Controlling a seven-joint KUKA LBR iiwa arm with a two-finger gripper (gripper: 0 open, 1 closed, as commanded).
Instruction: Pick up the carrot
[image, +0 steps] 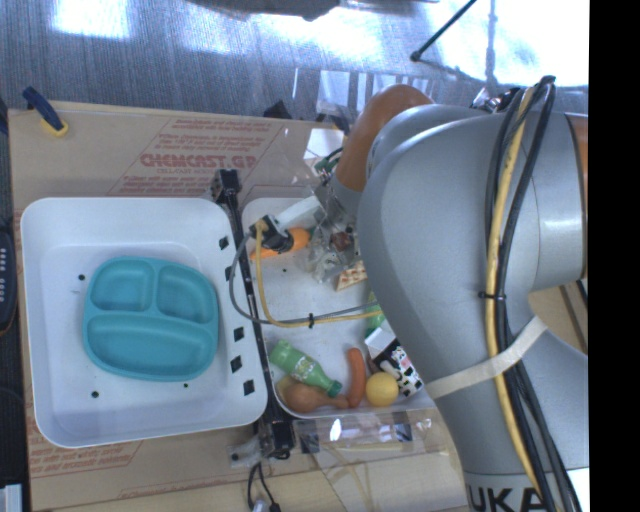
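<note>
Arm bends low over the right bin (300, 290), end effector (326, 212) beside 1 carrot (289, 240), grip impossible to tell. 1 tray (150, 318), 1 bottle (303, 368), 1 lemon (381, 388).

The grey arm (450, 250) reaches in from the right, and its thick link lies broad over the right edge of the right bin (300, 295), from the near corner to the far one. A bundle of cables (497, 230) runs along the link's side. The orange band (395, 110) sits above the bin's far edge, where the wrist turns down and leftward. Below it the gripper (325, 225) hangs low over the far part of the bin, towards its far left corner.
</note>
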